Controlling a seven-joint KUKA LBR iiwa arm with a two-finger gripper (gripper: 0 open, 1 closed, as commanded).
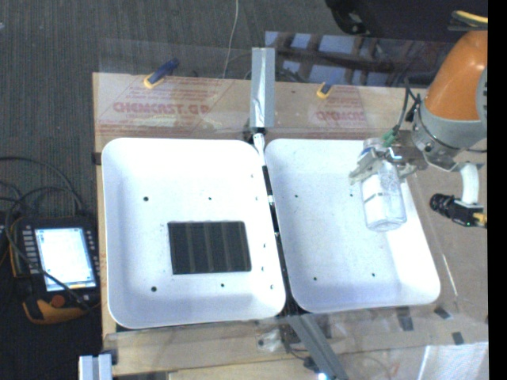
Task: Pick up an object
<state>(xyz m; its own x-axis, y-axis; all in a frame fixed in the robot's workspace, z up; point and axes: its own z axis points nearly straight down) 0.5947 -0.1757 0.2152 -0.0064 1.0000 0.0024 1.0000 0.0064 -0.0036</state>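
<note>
One clear plastic bottle (384,200) gripped by metal end effector (379,163), smooth white bin (412,279)

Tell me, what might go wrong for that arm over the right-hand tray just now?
The gripper sits at the top end of a clear bottle in the right bin. The bottle looks smooth and see-through, so the grip could slip or miss. It also lies near the bin's right wall, so a nudge might roll or wedge it there. I cannot tell whether it is actually held.
</note>
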